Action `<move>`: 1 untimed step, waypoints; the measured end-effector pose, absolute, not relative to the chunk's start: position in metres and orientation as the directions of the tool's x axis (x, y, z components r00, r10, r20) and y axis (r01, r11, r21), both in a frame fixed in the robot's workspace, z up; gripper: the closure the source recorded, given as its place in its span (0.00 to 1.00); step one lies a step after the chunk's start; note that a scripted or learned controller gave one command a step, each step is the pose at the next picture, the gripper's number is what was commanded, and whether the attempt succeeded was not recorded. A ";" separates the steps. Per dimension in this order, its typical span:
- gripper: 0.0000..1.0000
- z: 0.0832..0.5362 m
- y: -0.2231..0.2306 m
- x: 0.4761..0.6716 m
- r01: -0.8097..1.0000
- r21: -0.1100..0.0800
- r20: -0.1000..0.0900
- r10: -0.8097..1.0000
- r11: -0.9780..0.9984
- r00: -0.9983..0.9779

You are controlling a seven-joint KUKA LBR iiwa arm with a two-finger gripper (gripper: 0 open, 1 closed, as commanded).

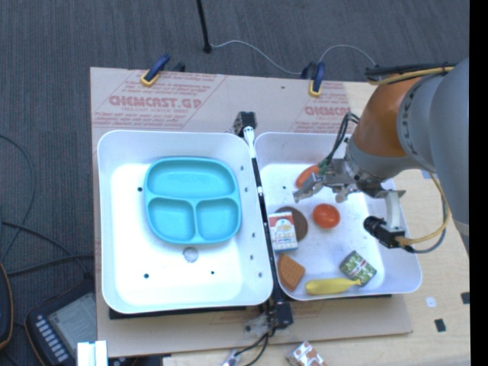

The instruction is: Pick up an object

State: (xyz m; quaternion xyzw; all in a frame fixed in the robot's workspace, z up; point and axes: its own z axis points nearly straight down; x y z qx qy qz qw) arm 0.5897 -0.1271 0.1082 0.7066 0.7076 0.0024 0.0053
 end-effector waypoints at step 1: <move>0.00 0.090 -0.105 0.545 1.000 0.016 -0.004 1.000 -0.002 0.002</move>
